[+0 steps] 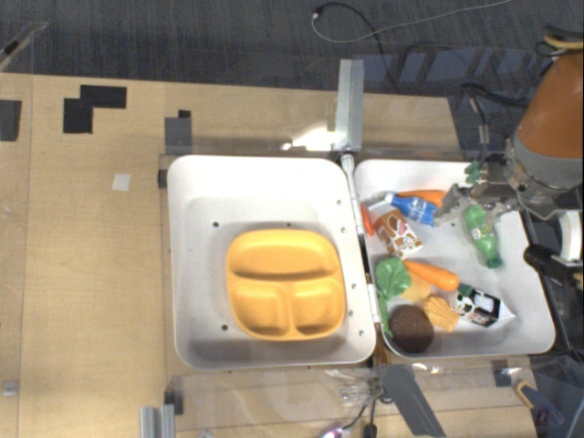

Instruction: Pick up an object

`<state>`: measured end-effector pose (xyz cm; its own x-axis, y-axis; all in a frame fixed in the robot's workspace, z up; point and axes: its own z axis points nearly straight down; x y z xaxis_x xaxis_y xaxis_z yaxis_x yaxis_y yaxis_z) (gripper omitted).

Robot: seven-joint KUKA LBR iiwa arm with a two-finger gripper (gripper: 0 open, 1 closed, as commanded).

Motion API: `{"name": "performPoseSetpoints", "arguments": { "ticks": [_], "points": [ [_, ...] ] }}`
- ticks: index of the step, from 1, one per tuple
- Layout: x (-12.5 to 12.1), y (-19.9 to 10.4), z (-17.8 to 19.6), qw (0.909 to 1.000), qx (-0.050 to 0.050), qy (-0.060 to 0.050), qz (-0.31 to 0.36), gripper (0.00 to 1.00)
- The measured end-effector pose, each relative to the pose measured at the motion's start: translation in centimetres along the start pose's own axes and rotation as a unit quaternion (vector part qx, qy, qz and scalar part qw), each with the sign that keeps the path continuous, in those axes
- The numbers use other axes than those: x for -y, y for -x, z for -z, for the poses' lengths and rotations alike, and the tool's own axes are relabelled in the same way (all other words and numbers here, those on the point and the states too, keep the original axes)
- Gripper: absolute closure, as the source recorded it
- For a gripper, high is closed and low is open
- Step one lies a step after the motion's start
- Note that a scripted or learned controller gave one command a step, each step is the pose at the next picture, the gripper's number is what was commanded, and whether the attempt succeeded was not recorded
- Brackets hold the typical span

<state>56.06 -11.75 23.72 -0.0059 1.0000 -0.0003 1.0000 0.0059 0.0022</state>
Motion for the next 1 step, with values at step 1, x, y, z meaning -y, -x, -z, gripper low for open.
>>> {"name": "performPoseSetpoints", "arguments": {
  "ticks": [1],
  "points": [
    [-1.91,6.75,-9.23,0.9997,0.000,-0.001,-0.026,0.00]
  ]
}}
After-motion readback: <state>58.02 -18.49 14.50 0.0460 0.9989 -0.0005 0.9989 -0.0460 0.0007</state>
